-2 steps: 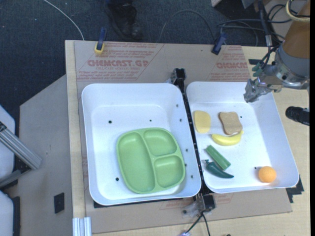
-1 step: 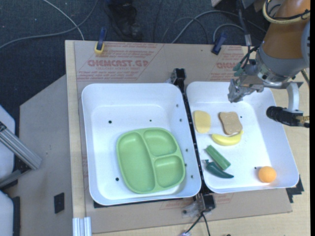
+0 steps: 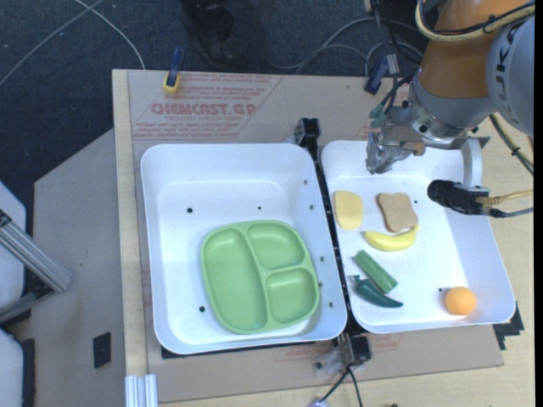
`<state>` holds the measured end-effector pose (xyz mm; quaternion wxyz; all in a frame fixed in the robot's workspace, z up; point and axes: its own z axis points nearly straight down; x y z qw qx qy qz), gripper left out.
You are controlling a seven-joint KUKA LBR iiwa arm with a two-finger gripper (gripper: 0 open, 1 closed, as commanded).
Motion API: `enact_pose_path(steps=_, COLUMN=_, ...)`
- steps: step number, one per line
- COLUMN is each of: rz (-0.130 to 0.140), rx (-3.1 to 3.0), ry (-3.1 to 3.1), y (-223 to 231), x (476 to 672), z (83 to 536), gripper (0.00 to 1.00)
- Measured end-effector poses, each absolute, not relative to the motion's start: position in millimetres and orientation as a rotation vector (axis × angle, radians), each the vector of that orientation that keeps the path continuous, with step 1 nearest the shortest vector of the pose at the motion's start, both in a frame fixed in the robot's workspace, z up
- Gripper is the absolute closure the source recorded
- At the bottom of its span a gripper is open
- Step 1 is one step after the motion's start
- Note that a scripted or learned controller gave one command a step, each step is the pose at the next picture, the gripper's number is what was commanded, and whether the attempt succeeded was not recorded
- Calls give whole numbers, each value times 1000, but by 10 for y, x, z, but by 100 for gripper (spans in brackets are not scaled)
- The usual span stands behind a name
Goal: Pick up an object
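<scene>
Bench board point(image 3: 204, 108) printed "CHEMCAST GP", end effector point(image 3: 383, 161) above right bin point(image 3: 484, 253)

hand point(image 3: 383, 161) above right bin point(image 3: 484, 253), divided green plate point(image 3: 259, 275)

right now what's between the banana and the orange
Bare white bin floor lies between the banana and the orange in the camera view; the green pepper sits off to the left.

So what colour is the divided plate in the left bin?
Light green divided plate, clearest in the camera view.
</scene>
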<state>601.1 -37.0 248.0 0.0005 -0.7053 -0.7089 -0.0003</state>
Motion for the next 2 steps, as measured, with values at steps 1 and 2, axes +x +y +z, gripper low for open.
enact_pose_path(steps=1, rz=-2, rx=-2213, ry=-2227, y=176, x=5990, z=2515, gripper=100)
enact_pose_path(steps=2, rz=5, rx=-2213, ry=-2223, y=688, x=6008, z=2326, gripper=100)
